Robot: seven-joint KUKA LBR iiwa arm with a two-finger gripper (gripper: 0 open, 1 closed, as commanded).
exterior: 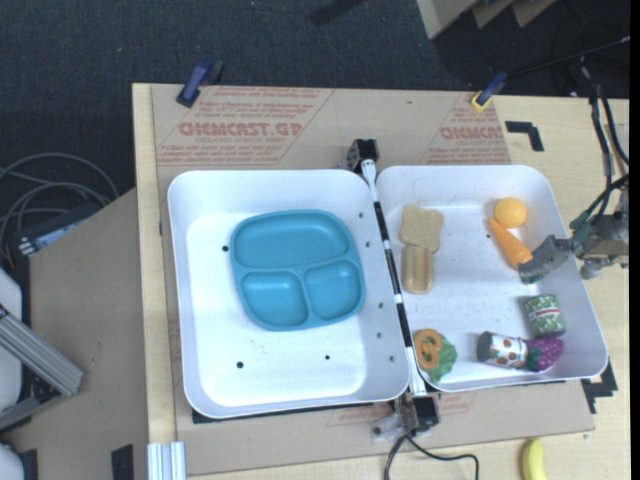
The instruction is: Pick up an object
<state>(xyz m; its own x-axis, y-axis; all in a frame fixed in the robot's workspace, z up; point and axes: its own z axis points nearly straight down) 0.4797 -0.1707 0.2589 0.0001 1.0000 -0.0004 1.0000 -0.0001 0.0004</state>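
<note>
Two shallow white bins sit side by side on the bench. In the left bin (200, 368) a blue divided tray (297, 268) lies flat, three compartments facing up, near the middle of the floor. Past the shared rim, the right bin (460, 183) holds the loose objects. A tan bread-shaped piece (419, 248) lies close to the dividing rim, lengthwise front to back. Below it, at the near left corner, sits a small orange and green toy (433, 352). Further right along the near wall lie a small printed cylinder (503, 349) and a purple bunch of grapes (545, 353), touching each other. Just above them stands a green and white can (545, 314). Toward the far right, an orange ball (510, 211) rests beside a carrot-like orange stick (510, 244). The gripper (545, 258) hangs just right of that stick, over the bin's right side; whether its fingers are spread or closed cannot be told, and nothing visible sits between them.
</note>
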